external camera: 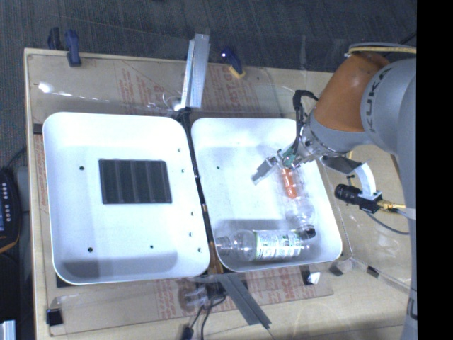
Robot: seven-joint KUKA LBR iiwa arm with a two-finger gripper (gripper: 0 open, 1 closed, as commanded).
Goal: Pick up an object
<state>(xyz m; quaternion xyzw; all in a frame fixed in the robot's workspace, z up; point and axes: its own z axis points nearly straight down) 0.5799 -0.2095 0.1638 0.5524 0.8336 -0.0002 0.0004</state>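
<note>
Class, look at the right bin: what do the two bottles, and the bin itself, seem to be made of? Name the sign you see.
Large bottle: probably clear plastic, glossy; the bin shows through it.
Small bottle: likely clear plastic too; orange shows inside.
Right bin: seemingly white moulded plastic, smooth, with rounded corners and a soft sheen.

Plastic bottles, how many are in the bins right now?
2, both in the right bin: a large clear bottle lying along its near wall, and a smaller bottle with an orange label beside the gripper. The arm may hide more.
</note>
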